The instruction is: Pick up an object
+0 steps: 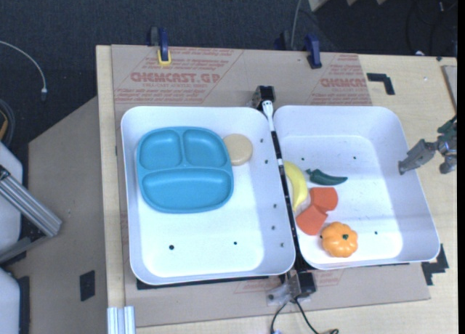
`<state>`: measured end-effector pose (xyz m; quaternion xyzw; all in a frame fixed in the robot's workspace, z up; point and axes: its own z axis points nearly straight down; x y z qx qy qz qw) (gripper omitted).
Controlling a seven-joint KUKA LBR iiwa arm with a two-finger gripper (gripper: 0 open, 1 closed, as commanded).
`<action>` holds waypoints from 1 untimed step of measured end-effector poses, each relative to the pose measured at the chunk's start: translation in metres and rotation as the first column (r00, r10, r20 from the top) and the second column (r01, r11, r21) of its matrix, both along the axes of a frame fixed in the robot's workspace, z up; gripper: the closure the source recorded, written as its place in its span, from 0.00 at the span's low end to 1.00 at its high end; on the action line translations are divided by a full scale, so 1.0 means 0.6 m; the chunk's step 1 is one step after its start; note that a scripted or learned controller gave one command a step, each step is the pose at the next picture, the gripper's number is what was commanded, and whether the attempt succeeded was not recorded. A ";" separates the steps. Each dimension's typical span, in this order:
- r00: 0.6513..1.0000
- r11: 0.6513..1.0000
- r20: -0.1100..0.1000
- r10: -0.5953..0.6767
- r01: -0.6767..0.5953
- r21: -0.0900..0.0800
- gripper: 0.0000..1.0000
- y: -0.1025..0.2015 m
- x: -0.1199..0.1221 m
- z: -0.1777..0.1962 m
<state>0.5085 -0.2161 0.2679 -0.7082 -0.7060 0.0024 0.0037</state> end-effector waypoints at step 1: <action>1.000 1.000 0.009 0.003 -0.003 -0.003 0.00 0.001 0.003 0.008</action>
